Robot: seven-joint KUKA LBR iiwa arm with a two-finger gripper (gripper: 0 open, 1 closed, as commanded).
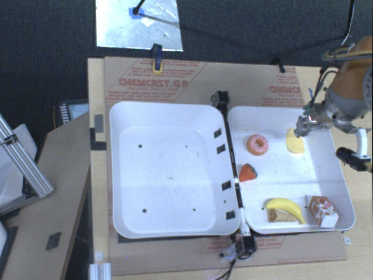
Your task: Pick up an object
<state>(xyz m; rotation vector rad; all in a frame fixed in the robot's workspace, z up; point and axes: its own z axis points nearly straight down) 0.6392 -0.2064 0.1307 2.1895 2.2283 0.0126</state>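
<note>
Camera view: claw point(303, 127) low over right bin point(326, 174), at top edge of pale yellow piece point(296, 142); finger state unreadable. Donut point(257, 144), strawberry point(247, 172) nearer divider; banana point(285, 207), small box point(322, 210) along front wall.

Pale yellow object point(296, 143) flat in right bin point(332, 174) (far side).
</note>
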